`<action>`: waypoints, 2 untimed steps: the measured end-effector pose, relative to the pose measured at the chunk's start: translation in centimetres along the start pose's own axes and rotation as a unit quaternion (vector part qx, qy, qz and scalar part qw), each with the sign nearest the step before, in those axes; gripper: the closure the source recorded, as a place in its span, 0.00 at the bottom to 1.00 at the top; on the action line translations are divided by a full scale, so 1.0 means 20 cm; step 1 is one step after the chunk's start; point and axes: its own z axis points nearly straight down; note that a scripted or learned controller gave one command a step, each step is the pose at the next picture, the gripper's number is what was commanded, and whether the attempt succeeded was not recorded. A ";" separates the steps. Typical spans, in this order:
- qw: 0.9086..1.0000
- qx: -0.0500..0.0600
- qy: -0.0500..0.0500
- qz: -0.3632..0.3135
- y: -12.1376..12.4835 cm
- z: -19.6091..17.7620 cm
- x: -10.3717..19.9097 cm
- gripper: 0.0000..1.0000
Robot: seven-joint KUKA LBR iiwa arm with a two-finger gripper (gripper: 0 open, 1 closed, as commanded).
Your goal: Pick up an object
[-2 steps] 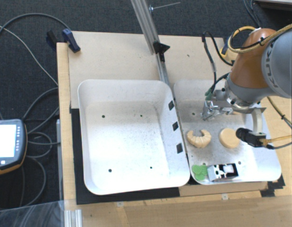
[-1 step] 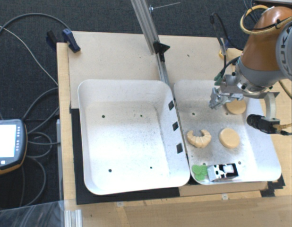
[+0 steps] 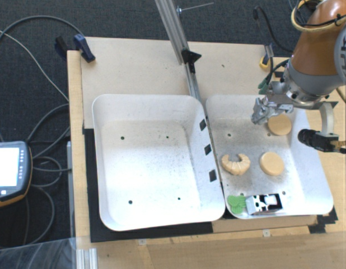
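My gripper [image 3: 263, 112] hangs over the far part of the right bin [image 3: 307, 175], its metal fingers pointing down and to the left. Just right of it lies a tan round disc [image 3: 280, 125], partly covered by the wrist. A second tan disc [image 3: 271, 163] lies nearer the front. A croissant-shaped piece [image 3: 235, 164] rests at the bin's left side. In the front corner sit a green object [image 3: 236, 203] and a small black-and-white box [image 3: 265, 203]. I see nothing between the fingers.
The left bin [image 3: 106, 167] stands beside the right one, with black clips [image 3: 207, 149] along the shared edge. A metal pole [image 3: 172, 27] rises at a slant behind the bins. A blue clamp [image 3: 83, 46] sits at the bench's far left corner.
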 end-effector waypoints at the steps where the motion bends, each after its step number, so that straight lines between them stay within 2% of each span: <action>1: 1.000 0.003 0.001 -0.002 -0.04 0.06 0.29 1.00; 2: 1.000 0.003 0.002 -0.003 -0.08 0.01 0.57 1.00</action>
